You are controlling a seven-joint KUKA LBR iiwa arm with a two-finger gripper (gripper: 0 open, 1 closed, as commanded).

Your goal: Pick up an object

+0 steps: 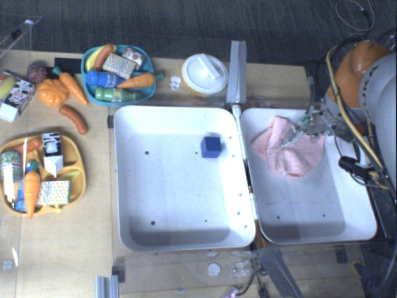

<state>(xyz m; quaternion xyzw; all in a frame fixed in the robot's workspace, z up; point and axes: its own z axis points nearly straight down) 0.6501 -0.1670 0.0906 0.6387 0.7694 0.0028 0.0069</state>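
2 white bins [124, 166], 1 blue block [211, 146], 1 pink cloth [288, 151].

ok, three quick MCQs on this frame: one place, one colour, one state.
1. Where does the blue cube lie?
A. left bin
B. right bin
C. on the bench outside the bins

2. What colour is the cloth in the right bin?
A. green
B. pink
C. black

3. How does the cloth lie?
A. folded in a neat square
B. crumpled in a heap
C. hanging over the bin's rim

Key: 1 A, the cube rests on the floor of the left bin, toward its upper right. 2 B, the fabric is pale pink. 3 B, it is bunched unevenly, wholly inside the bin, with the gripper at its upper right edge.
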